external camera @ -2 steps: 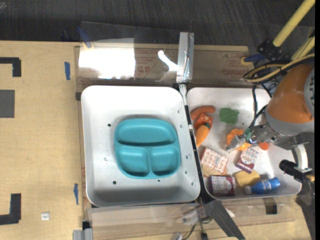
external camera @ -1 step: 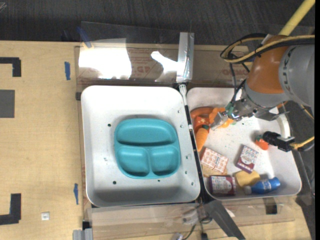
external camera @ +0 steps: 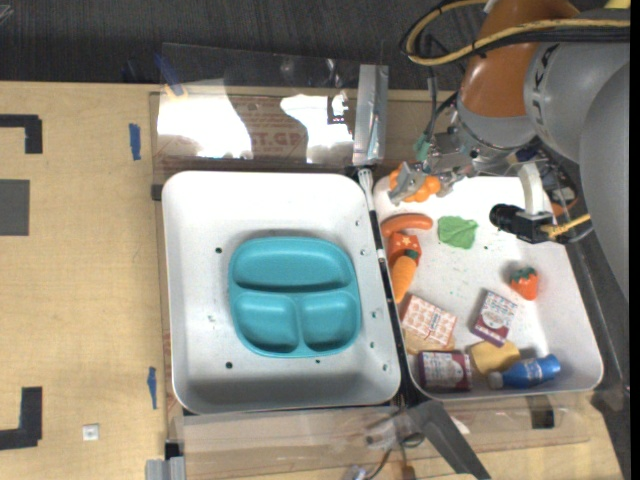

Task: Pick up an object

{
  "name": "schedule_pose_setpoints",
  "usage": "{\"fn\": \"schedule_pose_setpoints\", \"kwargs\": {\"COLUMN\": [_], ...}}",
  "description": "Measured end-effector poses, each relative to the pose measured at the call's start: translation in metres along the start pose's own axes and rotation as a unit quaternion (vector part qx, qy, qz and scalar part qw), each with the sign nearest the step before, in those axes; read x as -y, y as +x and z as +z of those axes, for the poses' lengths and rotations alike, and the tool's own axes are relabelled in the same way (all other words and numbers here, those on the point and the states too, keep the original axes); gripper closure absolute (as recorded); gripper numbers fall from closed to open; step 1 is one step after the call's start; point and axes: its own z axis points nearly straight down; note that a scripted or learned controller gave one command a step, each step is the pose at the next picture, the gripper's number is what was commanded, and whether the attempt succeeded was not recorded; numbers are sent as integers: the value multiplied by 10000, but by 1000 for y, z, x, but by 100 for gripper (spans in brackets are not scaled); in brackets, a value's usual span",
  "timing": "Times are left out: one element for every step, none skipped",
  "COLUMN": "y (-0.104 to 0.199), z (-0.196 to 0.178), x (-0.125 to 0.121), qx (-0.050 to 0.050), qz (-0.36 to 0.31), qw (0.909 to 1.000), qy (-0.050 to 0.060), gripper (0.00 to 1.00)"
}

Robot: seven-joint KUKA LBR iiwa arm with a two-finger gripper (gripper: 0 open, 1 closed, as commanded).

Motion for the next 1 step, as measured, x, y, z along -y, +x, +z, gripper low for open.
{"fn": "schedule_pose_setpoints", "kwargs": {"y": [-38], "z": [4], "x": [14], "qx": [3], "qz": [191], "qw": [9998], "qy": [44], "gripper": [100]}}
